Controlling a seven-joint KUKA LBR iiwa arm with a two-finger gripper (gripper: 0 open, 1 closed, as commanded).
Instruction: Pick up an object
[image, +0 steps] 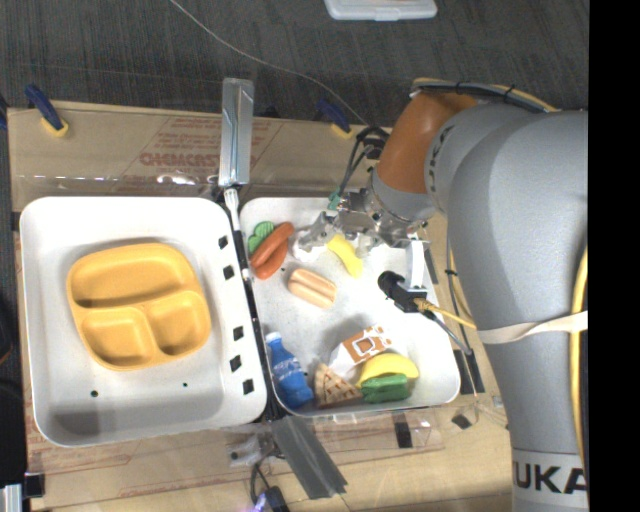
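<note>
My gripper (348, 236) hangs over the back of the right bin (440, 385), open, its metal fingers (316, 236) spread apart. A yellow toy banana (346, 254) sits right below the gap between them; I cannot tell whether they touch it. To the left lies an orange carrot with a green top (270, 247). A hot dog in a bun (312, 288) lies just in front of the gripper.
At the right bin's front are a blue bottle (287, 371), a waffle piece (335, 384), a toast-like piece (366, 345) and a yellow and green toy (388, 376). The left bin (60, 415) holds a yellow divided tray (138, 303). The arm's bulk covers the right side.
</note>
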